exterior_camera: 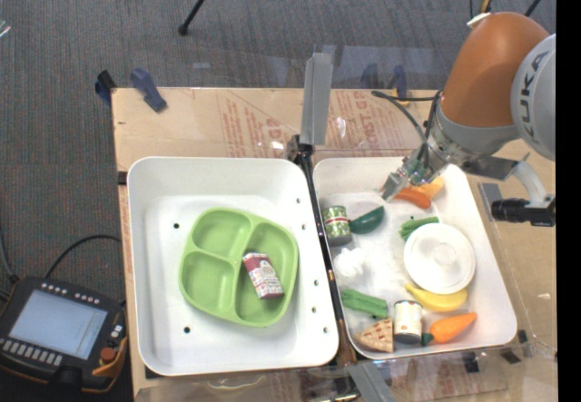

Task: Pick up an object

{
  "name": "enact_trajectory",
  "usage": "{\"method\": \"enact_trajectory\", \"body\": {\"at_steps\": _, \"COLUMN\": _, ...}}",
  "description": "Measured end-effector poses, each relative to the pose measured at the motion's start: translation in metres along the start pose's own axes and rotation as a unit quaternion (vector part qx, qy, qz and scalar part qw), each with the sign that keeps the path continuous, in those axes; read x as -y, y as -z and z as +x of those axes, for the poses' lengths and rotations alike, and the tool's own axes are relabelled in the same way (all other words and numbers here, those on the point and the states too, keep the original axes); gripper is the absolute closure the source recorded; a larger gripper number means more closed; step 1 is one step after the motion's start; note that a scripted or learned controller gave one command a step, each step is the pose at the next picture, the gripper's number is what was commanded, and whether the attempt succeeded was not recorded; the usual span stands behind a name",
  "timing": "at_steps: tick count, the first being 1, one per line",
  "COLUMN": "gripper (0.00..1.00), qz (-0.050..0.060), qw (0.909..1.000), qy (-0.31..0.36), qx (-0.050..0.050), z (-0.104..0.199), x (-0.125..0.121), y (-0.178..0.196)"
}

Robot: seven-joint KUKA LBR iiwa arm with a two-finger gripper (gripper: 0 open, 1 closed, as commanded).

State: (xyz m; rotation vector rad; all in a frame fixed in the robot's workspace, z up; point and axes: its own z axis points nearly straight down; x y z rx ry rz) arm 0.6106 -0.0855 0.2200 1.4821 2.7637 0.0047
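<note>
My gripper (406,179) hangs low over the far part of the right bin (356,175), its tip right at an orange carrot piece (420,197) by the bin's back right side. I cannot see anything lifted in it. Close by lie a dark green pepper (368,220), a green-labelled can (337,222) and a green bean pod (418,225). In the left bin (156,210), a red can (262,275) lies on a green divided plate (218,269).
The right bin also holds a white lidded bowl (439,257), a banana (438,299), an orange carrot (451,327), a small can (408,320), a pizza slice (377,335), a green stick (364,302) and a white lump (350,264). A grey post (316,101) stands behind the bins.
</note>
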Motion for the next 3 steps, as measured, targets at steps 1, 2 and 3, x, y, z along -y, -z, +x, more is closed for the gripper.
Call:
{"method": "enact_trajectory", "body": {"at_steps": 1, "gripper": 1.0, "qz": 0.002, "qw": 0.9996, "qy": -0.027, "qx": -0.002, "z": 0.059, "x": -0.043, "y": 0.024}}
{"method": "enact_trajectory", "body": {"at_steps": 2, "gripper": 1.0, "qz": 0.003, "qw": 0.9947, "qy": -0.103, "qx": -0.001, "z": 0.075, "x": -0.091, "y": 0.061}}
{"method": "enact_trajectory", "body": {"at_steps": 3, "gripper": 1.0, "qz": 0.005, "qw": 0.9881, "qy": 0.153, "qx": -0.004, "z": 0.037, "x": -0.015, "y": -0.036}}
